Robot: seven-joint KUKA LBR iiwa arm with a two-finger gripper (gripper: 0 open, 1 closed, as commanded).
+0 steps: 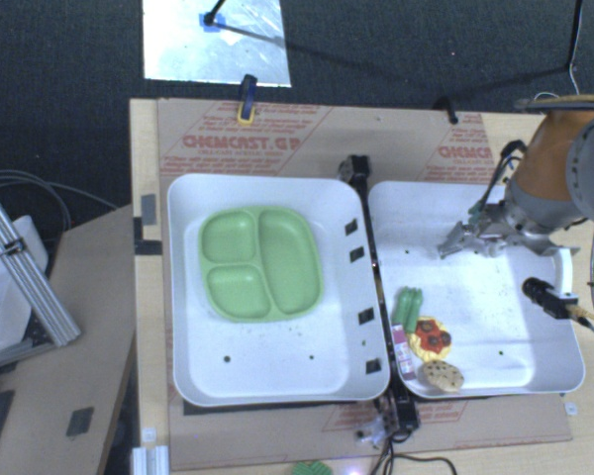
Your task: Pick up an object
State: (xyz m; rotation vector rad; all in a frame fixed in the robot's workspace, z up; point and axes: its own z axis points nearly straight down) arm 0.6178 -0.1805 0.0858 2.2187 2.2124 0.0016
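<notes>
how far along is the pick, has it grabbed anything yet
Done: the gripper is over the right bin. In hand: nothing visible at its tip; it hovers in the bin's upper part, apart from the items. Left: the whole pick. The green pieces, red and yellow toy and cookie all lie at the bin's lower left corner. The green divided plate sits in the left bin.

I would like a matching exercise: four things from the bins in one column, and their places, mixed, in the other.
Things:
1. green tray
2. gripper
3. cookie
4. green pod

Places:
A. right bin's near edge
B. left bin
C. over the right bin's far part
D. right bin, beside the divider

Pairs: 1-B, 2-C, 3-A, 4-D
</notes>
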